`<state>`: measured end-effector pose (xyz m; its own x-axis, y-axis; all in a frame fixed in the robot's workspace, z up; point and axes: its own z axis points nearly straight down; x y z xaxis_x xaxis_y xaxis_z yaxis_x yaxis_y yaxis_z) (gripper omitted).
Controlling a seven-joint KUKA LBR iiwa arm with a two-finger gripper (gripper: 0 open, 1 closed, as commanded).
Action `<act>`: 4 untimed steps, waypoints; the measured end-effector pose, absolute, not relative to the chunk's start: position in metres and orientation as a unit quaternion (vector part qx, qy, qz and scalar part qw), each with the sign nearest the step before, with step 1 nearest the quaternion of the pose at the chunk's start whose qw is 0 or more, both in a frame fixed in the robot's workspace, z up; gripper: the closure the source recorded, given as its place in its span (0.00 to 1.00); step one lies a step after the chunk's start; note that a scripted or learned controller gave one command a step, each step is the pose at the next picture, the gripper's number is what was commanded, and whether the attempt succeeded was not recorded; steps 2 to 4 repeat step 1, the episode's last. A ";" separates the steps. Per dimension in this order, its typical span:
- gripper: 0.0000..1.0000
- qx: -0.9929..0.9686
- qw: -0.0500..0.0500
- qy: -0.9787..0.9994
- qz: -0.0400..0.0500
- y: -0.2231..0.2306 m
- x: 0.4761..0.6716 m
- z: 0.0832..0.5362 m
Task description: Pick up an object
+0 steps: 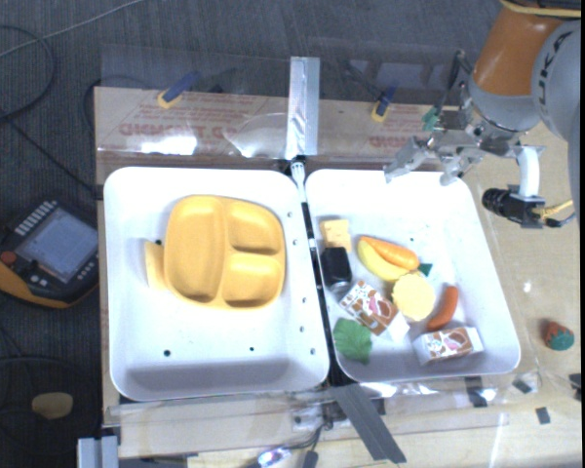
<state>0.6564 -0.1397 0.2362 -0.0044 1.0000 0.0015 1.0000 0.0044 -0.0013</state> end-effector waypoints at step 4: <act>0.00 -0.687 0.001 -0.726 0.000 -0.139 0.607 0.097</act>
